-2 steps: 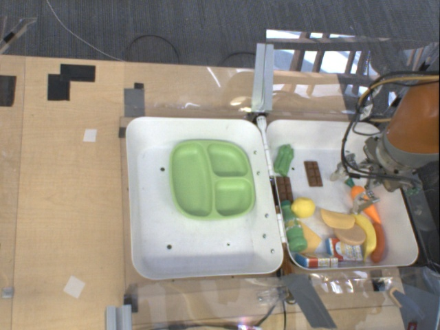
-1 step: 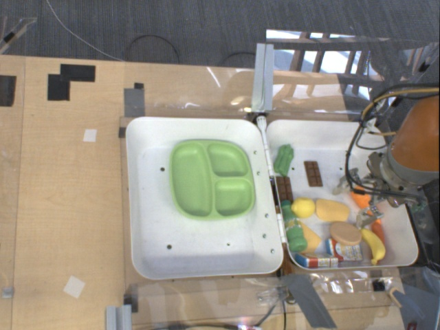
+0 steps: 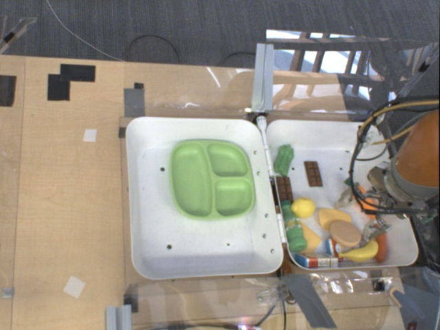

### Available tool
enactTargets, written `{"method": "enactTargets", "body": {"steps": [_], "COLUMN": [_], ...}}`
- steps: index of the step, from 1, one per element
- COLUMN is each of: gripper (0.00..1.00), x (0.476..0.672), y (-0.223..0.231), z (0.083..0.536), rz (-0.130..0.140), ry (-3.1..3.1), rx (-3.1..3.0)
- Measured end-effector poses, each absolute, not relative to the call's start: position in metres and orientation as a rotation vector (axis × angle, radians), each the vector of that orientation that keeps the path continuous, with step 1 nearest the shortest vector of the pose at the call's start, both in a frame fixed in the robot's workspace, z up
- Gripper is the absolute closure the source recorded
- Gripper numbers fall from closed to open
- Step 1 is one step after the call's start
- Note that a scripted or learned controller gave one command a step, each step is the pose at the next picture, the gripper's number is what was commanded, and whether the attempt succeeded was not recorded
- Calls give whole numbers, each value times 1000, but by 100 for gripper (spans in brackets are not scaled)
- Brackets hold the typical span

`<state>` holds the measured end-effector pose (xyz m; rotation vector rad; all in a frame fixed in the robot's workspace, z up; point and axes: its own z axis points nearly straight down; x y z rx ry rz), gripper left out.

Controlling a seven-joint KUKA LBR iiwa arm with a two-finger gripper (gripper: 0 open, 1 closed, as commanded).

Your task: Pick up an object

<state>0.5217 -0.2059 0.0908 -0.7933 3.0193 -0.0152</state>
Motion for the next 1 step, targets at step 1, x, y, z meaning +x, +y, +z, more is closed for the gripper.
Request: {"method": "enactTargets", "body": {"steps": [1], "gripper": [0], "x": [605], "y": [-134], "z": [90], "rz": [0], "ry": [3016], "rx": [-825]}}
